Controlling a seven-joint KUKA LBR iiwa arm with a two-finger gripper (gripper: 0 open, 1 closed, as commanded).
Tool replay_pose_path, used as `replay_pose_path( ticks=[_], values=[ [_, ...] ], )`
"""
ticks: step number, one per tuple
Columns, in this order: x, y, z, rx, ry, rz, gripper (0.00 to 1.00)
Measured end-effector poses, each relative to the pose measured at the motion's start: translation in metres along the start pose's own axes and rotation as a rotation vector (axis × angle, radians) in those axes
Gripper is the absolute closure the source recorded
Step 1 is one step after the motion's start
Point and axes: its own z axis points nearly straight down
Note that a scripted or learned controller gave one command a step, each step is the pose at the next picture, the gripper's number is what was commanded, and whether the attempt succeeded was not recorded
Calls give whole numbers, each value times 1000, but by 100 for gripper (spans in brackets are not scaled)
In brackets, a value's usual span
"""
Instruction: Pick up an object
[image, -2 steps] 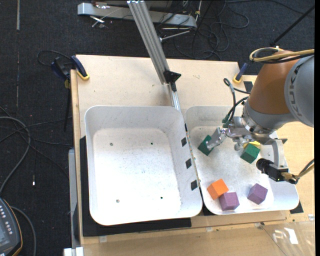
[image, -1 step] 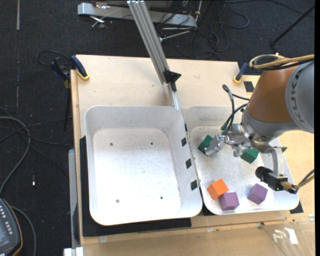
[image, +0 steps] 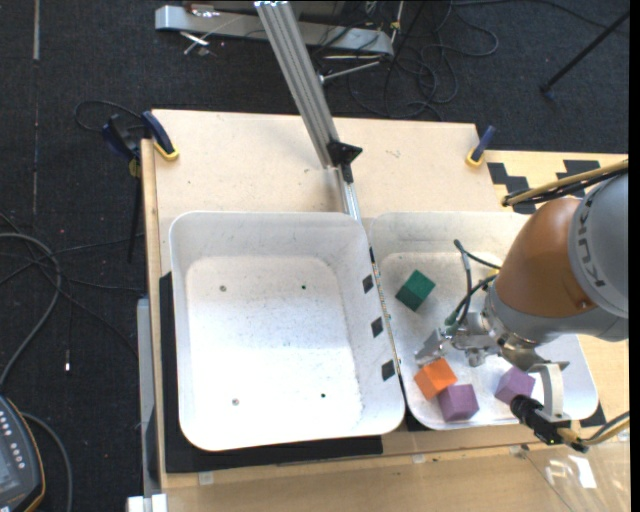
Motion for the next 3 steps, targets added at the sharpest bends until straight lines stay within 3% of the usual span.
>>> replay_pose_path(
  ticks=[1, 2, 3],
  values=[
    [1, 50, 10, -13, -1, -8, 0],
    [-10, 132, 9, -17, -2, -9, 0],
    [-20, 181, 8, -15, -2, -10, 0]
  ],
)
